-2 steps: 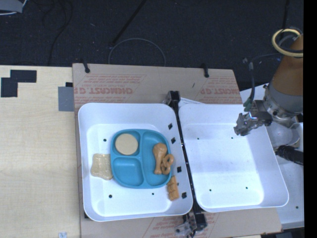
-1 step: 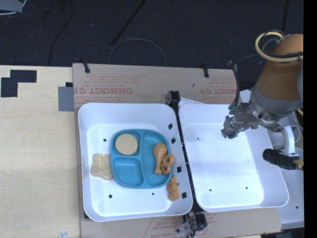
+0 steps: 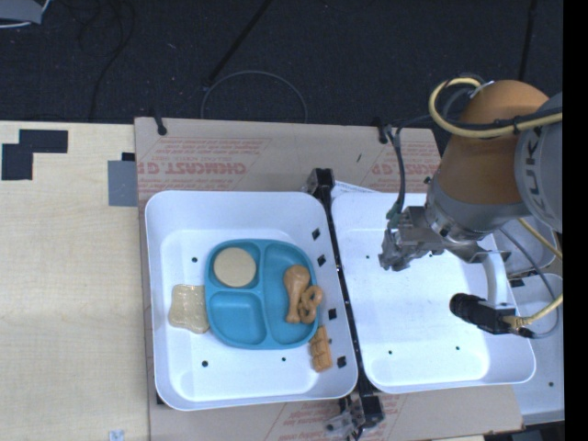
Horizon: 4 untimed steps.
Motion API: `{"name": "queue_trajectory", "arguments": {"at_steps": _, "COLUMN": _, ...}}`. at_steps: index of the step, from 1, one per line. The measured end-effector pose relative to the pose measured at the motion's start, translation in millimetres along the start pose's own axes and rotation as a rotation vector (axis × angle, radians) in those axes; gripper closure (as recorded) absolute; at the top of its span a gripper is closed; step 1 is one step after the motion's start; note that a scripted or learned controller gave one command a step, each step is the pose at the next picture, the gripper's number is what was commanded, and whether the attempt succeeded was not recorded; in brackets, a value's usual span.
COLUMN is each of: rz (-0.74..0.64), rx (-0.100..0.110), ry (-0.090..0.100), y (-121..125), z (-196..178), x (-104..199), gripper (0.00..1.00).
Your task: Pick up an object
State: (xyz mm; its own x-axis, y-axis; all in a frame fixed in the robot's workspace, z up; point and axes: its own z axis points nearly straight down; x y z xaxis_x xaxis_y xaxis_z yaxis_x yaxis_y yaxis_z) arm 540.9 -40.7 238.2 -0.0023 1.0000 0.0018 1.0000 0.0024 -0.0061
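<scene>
A blue divided plate (image 3: 241, 324) lies in the left bin (image 3: 175, 219). On it sit a round tan patty (image 3: 233, 266), a chicken drumstick (image 3: 296, 288) and a small pretzel (image 3: 310, 303). A pale bread slice (image 3: 188, 308) lies just left of the plate, and a brown fried piece (image 3: 321, 348) lies at the plate's lower right. My gripper (image 3: 397, 252) hangs over the upper left part of the right bin (image 3: 432, 356), well apart from all the food. Nothing shows between its fingers.
A black divider (image 3: 333, 274) runs between the two bins. The arm's grey and orange body (image 3: 491, 154) covers the right bin's upper right corner. A black cable fitting (image 3: 478, 312) lies over the right bin's right side. Brown cardboard (image 3: 239, 159) lies behind the bins.
</scene>
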Motion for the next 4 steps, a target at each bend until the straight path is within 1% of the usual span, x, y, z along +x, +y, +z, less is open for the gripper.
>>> {"name": "queue_trajectory", "arguments": {"at_steps": 1, "rz": -0.001, "rx": -0.001, "ry": 0.0, "y": -6.1, "z": 14.5, "x": 50.0, "gripper": 1.0}}
{"name": "queue_trajectory", "arguments": {"at_steps": 2, "rz": -0.001, "rx": -0.001, "ry": -0.001, "y": -9.9, "z": 18.9, "x": 92.8, "gripper": 1.0}}
{"name": "queue_trajectory", "arguments": {"at_steps": 3, "rz": -0.001, "rx": -0.001, "ry": -0.001, "y": -14.7, "z": 24.4, "x": 148.4, "gripper": 1.0}}
{"name": "queue_trajectory", "arguments": {"at_steps": 4, "rz": 0.001, "rx": -0.001, "ry": -0.002, "y": -14.5, "z": 24.1, "x": 146.6, "gripper": 0.0}}
